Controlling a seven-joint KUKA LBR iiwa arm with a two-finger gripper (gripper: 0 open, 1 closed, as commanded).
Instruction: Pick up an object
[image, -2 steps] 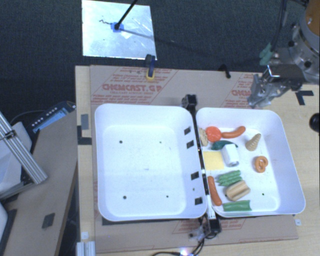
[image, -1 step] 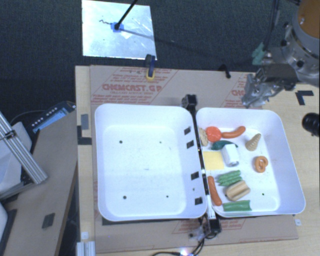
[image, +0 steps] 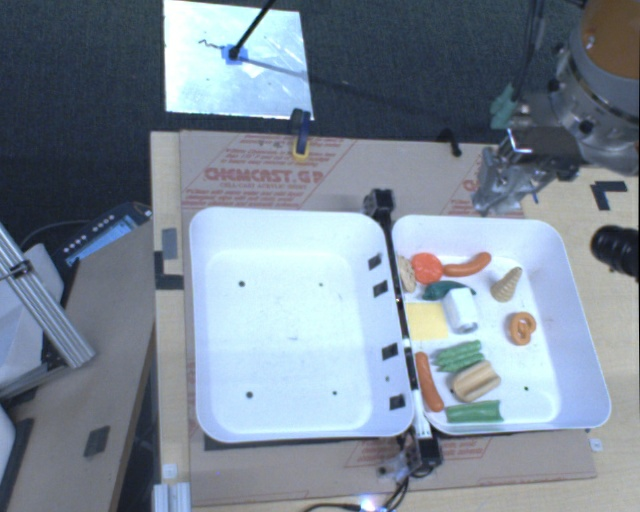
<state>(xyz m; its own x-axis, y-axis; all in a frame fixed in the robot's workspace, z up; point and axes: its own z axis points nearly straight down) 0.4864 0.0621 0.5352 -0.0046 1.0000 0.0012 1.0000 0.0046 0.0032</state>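
Gripper (image: 497, 190) hovers above the back rim of the right bin (image: 575, 300), at 12 o'clock from the toy food; finger spacing cannot be told.

Candidate: white cylinder (image: 461, 308), mid-bin, touching the yellow cheese slice (image: 427, 322) at its 9 o'clock. Probably light, rigid, smooth plastic; may roll. Best gripped across the round body.

Alternative: bread roll (image: 475, 379) at 6 o'clock, beside the green beans (image: 459, 354). Left bin (image: 290, 225) holds nothing to grasp.

Both bins (image: 290, 225) looked like smooth, slightly glossy white plastic, the board (image: 260, 170) under them was matt printed cardboard, the far sheet (image: 235, 60) shone like foil, and the gripper (image: 505, 180) was bare metal.
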